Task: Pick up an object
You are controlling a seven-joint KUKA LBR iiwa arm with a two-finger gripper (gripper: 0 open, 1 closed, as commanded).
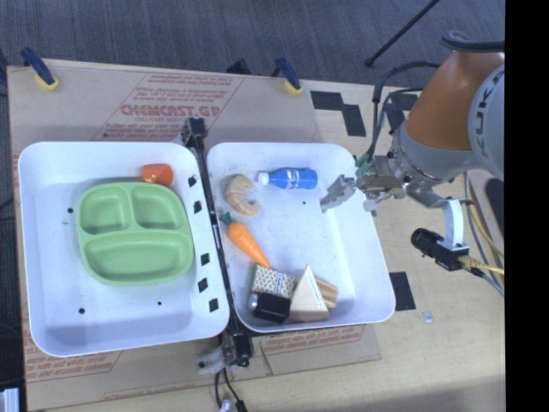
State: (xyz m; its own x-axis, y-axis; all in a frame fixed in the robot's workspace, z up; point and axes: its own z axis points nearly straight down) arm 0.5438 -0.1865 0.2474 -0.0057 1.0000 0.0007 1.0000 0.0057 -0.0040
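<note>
The right bin [369, 264] holds a blue and white bottle [289, 178] lying on its side at the back. A tan croissant [241, 194] lies to the bottle's left, and an orange carrot [248, 241] lies below the croissant. At the bin's front sit a patterned block [273, 280], a black block [269, 307] and a pale wedge [307, 299]. My gripper [353, 197] hangs over the bin's right rim, just right of the bottle. It is open, with nothing between its fingers.
The left bin [39, 256] carries a green divided plate [135, 232], and a small red-orange toy [156, 175] sits at the plate's back edge. A black divider with clips [208, 230] runs between the bins. Cables and a black fitting [437, 247] lie right of the bins.
</note>
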